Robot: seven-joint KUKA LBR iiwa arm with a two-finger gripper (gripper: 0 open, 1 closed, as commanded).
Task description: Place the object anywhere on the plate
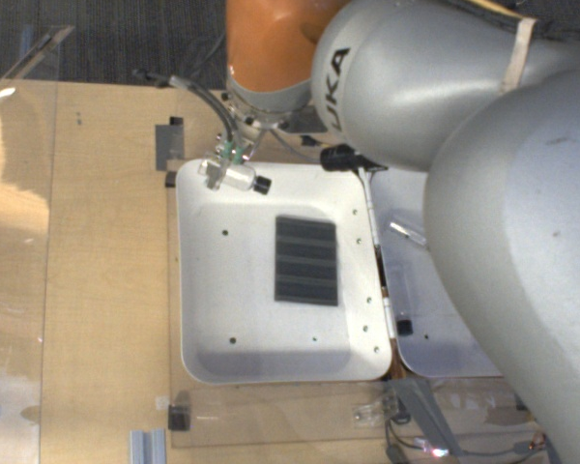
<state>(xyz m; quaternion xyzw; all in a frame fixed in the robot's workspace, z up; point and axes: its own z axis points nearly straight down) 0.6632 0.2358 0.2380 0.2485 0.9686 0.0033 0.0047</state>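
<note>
so the bench (97, 259) is a light tan wood-look surface, with a clear sheet laid over part of it that throws pale glare on the left side. past the far edge there's dark grey carpet-like floor (106, 17) with a fine ribbed texture. a few small dark brackets (171, 143) sit on the benchtop, and some loose cables (416, 433) lie near the front edge.

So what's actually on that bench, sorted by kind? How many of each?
White bins: 2, the left bin and the right bin
Dark ribbed rectangular objects: 1, the dark object lying flat in the left bin
Robot arms: 1, the grey arm reaching in over the bins
Total: 4
</note>
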